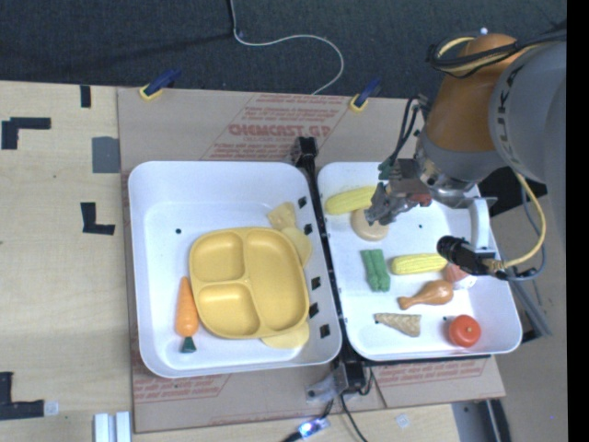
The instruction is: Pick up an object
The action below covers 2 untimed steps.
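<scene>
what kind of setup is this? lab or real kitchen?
Most likely a robot grasping lab bench, not a kitchen: two shallow white bins side by side on cardboard, toy food such as a carrot and corn cob, and a grey-and-orange arm whose pincer hangs over the right bin.

Dark carpet (110, 17) behind cardboard-topped wooden bench (55, 274).

I see claw (379, 212) over right bin, upper left part. Round tan disc piece (372, 230) directly under claw tips, lying flat, partly hidden. Yellow corn cob (348, 201) just left of claw, lying crosswise. Green block (375, 270) below claw. Second corn cob (419, 264) below and right of claw. Chicken drumstick (429, 294), cone wedge (398, 322), red tomato (463, 331) farther below, toward right.
</scene>
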### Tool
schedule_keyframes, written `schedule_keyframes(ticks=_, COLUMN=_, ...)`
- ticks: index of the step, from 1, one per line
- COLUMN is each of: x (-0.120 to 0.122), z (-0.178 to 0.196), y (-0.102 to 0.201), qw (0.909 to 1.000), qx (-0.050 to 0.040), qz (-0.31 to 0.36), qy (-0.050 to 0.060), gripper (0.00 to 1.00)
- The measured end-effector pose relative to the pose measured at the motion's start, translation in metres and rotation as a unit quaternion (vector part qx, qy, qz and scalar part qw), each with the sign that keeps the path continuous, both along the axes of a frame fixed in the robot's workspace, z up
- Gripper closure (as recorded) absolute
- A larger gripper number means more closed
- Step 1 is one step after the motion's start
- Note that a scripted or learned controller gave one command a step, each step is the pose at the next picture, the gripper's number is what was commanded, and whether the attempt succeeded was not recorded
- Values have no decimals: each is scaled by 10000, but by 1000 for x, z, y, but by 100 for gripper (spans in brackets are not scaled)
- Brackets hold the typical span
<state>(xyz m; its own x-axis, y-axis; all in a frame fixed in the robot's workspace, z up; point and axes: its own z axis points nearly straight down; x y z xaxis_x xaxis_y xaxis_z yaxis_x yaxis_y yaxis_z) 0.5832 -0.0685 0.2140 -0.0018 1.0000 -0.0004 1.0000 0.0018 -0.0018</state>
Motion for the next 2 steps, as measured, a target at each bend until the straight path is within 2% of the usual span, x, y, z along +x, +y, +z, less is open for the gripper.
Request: schedule_keyframes(ticks=2, x=-11, z=10, y=-3, qw=10000, qx=4, qz=-4, qy=0, gripper=100)
